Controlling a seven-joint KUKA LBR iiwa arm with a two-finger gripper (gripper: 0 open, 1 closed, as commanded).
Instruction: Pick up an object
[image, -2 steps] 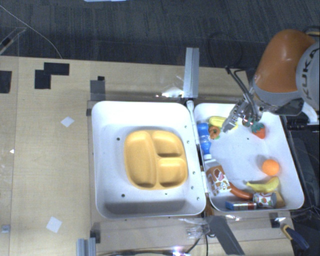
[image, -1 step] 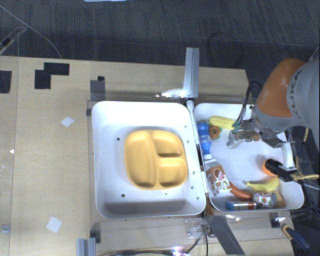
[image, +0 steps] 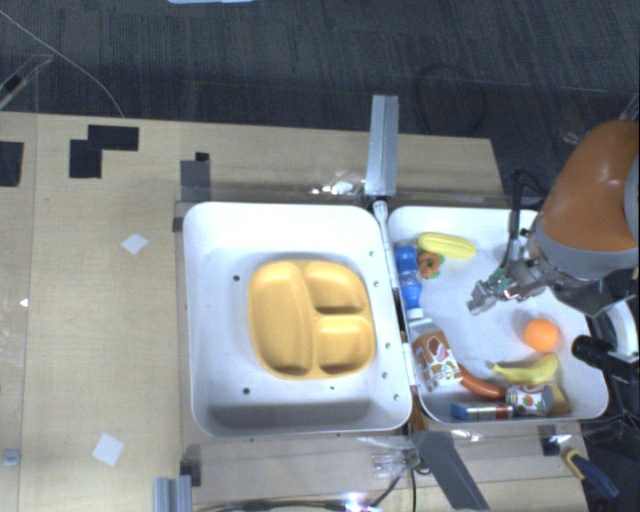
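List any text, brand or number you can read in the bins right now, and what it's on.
None can be read.
Bottle with brown and white label, right bin: print too blurred.
Small can near the right bin's front edge: label print too small.
Blue bottle by the divider: no legible marking.
Yellow tray in the left bin: plain, no text.

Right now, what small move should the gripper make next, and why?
Probably a short shift toward the orange, then down. The gripper sits over bare floor of the right bin with nothing between its fingers, and the orange lies close by with some space around it, apart from the banana.
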